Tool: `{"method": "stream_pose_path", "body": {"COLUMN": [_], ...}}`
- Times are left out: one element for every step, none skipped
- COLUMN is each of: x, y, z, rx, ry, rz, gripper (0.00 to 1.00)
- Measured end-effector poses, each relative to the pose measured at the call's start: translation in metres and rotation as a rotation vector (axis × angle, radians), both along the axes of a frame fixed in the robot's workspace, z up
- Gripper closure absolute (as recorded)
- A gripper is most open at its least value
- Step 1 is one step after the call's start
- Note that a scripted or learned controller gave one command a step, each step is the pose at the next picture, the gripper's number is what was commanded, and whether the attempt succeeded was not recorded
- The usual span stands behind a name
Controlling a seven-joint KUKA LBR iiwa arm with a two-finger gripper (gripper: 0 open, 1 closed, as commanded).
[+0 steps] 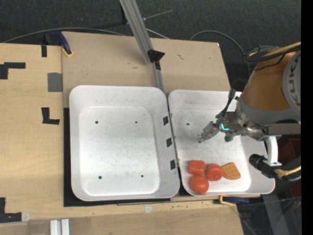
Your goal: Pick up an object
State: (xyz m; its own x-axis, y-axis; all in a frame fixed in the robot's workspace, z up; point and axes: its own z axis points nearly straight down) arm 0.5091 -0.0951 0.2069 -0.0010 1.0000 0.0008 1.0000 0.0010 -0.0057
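Gripper hovers over middle of right bin, fingers spread apart, nothing between them. Three red round objects cluster near bin's front edge — orange wedge-shaped piece just beside them. Left bin alongside. Grey arm enters from right.

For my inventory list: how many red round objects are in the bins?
3, clustered in the right bin near its front edge: one upper left, one right, one lowest.
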Motion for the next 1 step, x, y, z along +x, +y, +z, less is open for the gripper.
{"method": "stream_pose_path", "body": {"x": [0.0008], "y": [-0.0002], "z": [0.0019], "rx": [0.000], "ry": [-0.003], "rz": [0.001], "gripper": [0.00]}}
